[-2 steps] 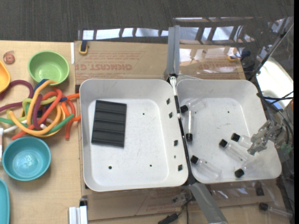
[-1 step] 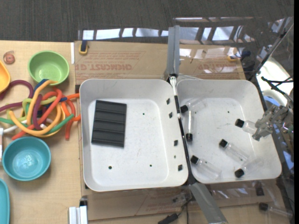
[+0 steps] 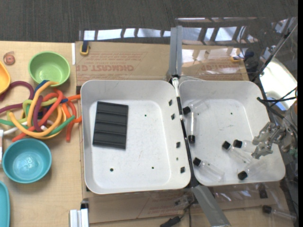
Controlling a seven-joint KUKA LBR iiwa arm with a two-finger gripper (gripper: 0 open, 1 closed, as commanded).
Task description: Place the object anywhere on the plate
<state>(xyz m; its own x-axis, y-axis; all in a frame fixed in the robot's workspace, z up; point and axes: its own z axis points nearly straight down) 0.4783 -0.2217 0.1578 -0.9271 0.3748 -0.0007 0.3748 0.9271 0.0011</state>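
**Vial just at 9 o'clock of gripper, plate far across in other bin**

Vials: several clear ones with black caps lie scattered in the right bin [image 3: 208, 91]. Which one is the target, can't tell. The nearest vial [image 3: 242, 145] is the likely pick. It lies flat, just beside the gripper [image 3: 264, 144] on its 9 o'clock side, cap pointing to 9 and body running roughly 9 to 3 toward the gripper. Glass is see-through, so the exact outline is hard to read. A second cap [image 3: 226, 145] sits close at 9 o'clock of it, and another vial [image 3: 242, 175] lies at 7 o'clock of the gripper near the bin's front wall.

Gripper hangs low over the 3 o'clock part of the right bin, near its right wall. Open or closed: can't tell, and nothing is seen held.

Black ribbed plate [image 3: 111, 125] lies flat in the left bin [image 3: 142, 86], at that bin's 9 o'clock side, long axis 12 to 6, well apart from the gripper.

Judgement: grasp not yet made. The carry goes toward 9 o'clock over the raised rims where the two bins meet. Room is tight by the right wall and the crowded caps, and open over the plate.
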